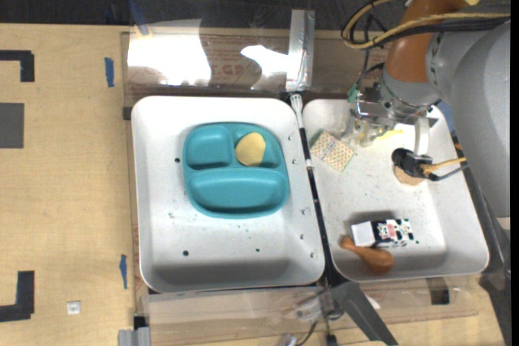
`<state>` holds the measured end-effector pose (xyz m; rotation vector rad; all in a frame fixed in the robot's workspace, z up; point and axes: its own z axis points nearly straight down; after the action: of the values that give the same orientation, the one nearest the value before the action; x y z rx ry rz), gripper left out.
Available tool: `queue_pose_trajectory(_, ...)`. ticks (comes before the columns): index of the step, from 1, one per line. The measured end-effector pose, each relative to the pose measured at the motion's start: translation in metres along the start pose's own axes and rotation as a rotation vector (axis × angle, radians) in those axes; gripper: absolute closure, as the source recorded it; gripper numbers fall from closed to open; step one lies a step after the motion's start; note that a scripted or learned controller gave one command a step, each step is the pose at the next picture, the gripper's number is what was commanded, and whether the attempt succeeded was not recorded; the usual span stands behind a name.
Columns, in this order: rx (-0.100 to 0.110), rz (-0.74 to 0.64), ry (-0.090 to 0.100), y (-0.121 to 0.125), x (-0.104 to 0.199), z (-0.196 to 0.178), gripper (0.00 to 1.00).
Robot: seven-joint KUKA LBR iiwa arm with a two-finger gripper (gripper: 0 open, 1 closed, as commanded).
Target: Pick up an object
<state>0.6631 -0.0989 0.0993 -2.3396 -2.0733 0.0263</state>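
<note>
The right bin (454,255) holds a printed, unreadable box (383,232); tool (375,126) state unclear.

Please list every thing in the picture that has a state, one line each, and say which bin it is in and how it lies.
Teal plastic divided plate: flat in the left white bin.
Round yellow piece: in the plate's upper right compartment.
Patterned square packet: flat in the right white bin, upper left.
Black-and-white small box: lying near the front.
Brown wooden piece: lying against the box.
Gripper: low over the right bin's back, holding nothing visible.
</note>
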Motion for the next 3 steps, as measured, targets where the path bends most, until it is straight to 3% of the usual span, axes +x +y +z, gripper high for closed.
queue_pose_trajectory(1, -0.031, -0.295, -0.003, 0.0, 0.029, -0.1, 1.0)
queue_pose_trajectory(2, -0.027, -0.295, -0.002, -0.001, 0.029, -0.098, 0.0)
queue_pose_trajectory(3, -0.021, -0.361, -0.004, -0.053, -0.031, -0.067, 0.0)
